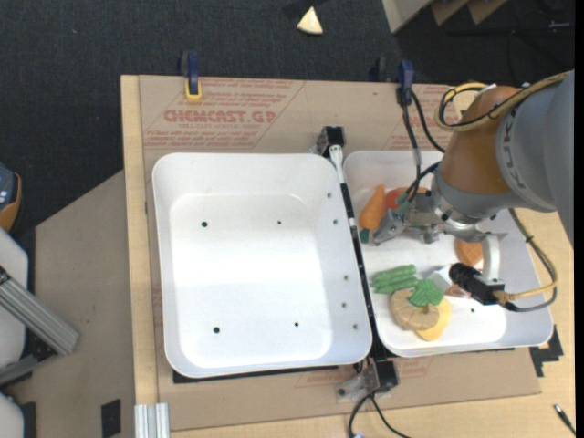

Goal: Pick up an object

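Observation:
My gripper [387, 226] is down in the right bin [511, 331], near that bin's left wall, with the arm's orange band [474, 158] above it. It sits right beside an orange carrot-shaped piece [372, 205] and a small red piece [394, 195]. In front of it lie a green pod-like piece [393, 277], a green leafy piece [425, 293], and a tan round piece on a yellow one [418, 315]. An orange piece [469, 249] shows partly under the wrist. I see nothing clearly held.
The left bin [182, 272] stands beside the right one, sharing a wall. A black-ended cable [470, 281] loops across the right bin's right side. Blue clamps [191, 65] [404, 71] pin the cardboard board at the back.

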Available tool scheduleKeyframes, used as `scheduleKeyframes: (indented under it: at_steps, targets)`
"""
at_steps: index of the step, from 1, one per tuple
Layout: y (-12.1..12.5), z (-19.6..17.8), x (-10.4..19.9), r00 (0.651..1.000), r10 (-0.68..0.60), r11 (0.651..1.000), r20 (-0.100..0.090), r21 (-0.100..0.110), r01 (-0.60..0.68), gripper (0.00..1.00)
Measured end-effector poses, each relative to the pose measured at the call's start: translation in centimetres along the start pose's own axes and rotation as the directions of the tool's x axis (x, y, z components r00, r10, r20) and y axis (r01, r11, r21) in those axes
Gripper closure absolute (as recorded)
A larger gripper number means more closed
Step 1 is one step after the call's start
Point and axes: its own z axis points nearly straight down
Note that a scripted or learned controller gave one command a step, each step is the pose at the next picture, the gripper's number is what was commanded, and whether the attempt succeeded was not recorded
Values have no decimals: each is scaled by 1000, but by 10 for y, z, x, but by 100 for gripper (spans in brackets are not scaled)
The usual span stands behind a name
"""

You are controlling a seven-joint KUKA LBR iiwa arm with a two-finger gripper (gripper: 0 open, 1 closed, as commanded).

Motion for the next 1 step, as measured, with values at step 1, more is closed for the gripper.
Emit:
scheduleKeyframes:
  at_steps: [1]
  targets:
    - [62, 0, -26, 1000, 0, 1000, 2, -2, 0, 0]
